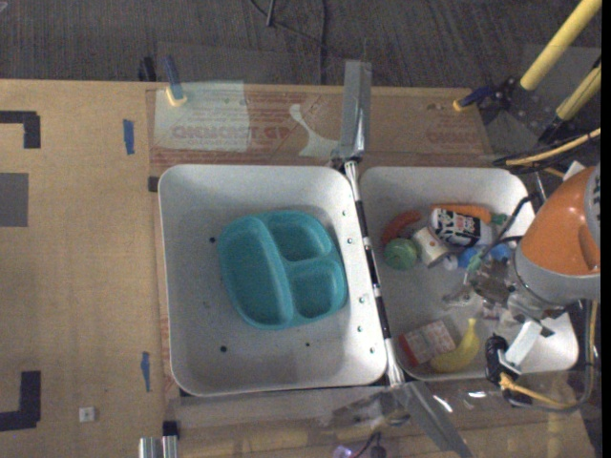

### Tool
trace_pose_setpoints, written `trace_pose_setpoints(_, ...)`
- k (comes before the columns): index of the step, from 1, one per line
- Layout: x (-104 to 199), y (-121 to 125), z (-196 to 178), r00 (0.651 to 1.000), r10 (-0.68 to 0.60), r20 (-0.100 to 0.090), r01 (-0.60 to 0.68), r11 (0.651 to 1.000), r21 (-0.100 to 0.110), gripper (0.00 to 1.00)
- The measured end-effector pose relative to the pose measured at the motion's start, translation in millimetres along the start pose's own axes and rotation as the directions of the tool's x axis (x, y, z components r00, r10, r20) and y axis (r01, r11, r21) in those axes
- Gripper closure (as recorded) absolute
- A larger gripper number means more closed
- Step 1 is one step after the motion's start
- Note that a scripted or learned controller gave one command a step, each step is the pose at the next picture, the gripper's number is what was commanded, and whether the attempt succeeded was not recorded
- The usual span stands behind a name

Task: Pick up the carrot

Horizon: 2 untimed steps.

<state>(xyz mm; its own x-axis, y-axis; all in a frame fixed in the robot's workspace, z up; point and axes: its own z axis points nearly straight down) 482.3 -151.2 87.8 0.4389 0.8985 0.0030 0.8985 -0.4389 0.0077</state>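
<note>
**Over the right bin, carrot at the far side**

Little writing can be read from here. The cardboard sheet (pixel 253 122) behind the bins carries printed lettering, mirrored and too faint for me to make out. A small white carton (pixel 456 225) in the right bin has a black-and-white label, but its words are too small to read.

The left bin (pixel 191 218) holds a teal divided plate (pixel 284 267) with three compartments, all bare.

The right bin (pixel 401 184) holds the clutter. The carrot (pixel 477 213) lies along the far side, just behind the white carton, orange and partly hidden by it. A red curved piece (pixel 399 223) sits beside a green ball (pixel 401 254). Nearer the front lie a banana (pixel 459 349) and a small flat packet (pixel 428 339), touching each other.

My gripper (pixel 492 284) hangs over the right bin's right half, well apart from the carrot. I cannot tell how my jaws stand, nor whether anything sits between them.
</note>
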Motion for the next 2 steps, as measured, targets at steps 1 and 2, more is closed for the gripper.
trace_pose_setpoints(1,11,-8,-65,0.993,0.119,0.005,-0.119,0.993,0.009,0.0)
trace_pose_setpoints(2,-30,13,1,0.915,0.403,0.003,-0.403,0.915,0.006,0.0)
